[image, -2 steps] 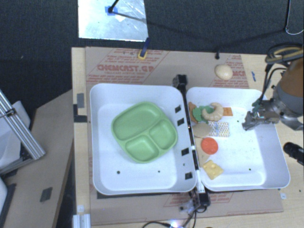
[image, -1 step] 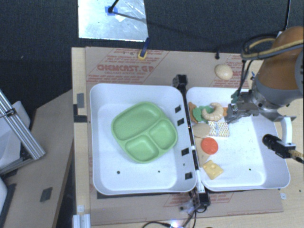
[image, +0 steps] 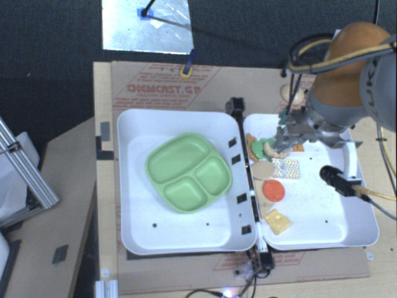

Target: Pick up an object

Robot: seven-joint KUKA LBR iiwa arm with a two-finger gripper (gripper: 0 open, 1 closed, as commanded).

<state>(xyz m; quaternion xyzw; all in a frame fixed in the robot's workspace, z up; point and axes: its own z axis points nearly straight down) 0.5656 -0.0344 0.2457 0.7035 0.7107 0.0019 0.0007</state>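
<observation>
Small food-like objects (image: 268, 151) lay clustered in right bin (image: 347, 228), at its far-left corner, directly under gripper (image: 282, 143). Gripper state could not be told. Good practice: descend vertically over single piece, avoid neighbours and bin wall, close, lift straight. Green divided plate (image: 188, 171) sat in left bin (image: 133, 166). Cardboard on counter read "CHEMCAST GP" (image: 164, 87).

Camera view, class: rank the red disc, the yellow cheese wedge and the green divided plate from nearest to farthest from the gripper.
Measured from the gripper:
1. Red disc, just below it in the right bin.
2. Yellow cheese wedge, lower still, by the front wall.
3. Green divided plate, in the left bin.
</observation>
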